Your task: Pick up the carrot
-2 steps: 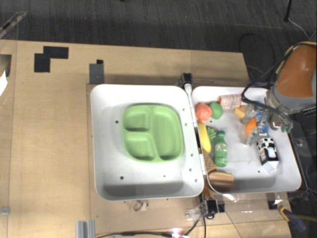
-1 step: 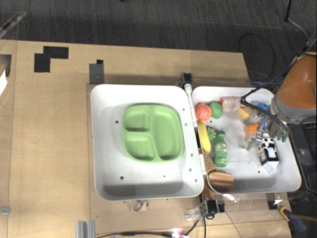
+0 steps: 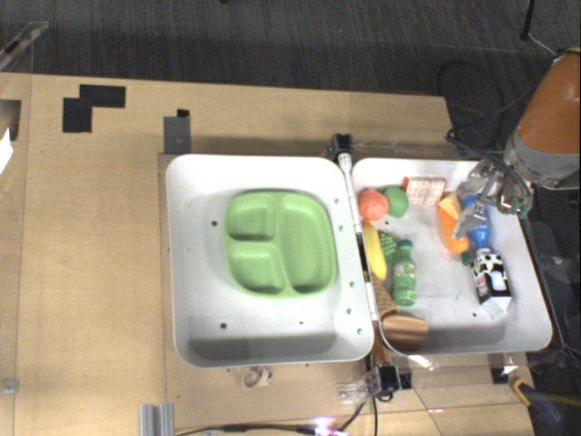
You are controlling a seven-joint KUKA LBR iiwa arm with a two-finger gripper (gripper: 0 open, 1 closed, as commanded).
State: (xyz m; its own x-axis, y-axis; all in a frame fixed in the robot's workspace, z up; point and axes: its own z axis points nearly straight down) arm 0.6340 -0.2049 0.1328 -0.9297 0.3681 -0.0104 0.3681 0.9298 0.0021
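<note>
My gripper [image 3: 478, 200] hangs low over the right bin [image 3: 536, 330], right at the carrot [image 3: 450, 218] lying near the bin's far right corner beside a blue thing [image 3: 478, 232], placed there, I judge, for the grab, though its grip I cannot tell.

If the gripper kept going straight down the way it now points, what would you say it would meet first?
Most likely the carrot: the gripper points down into the right bin just above its orange body, with a blue item close beside. Depth is hard to judge from this slanted view.
</note>
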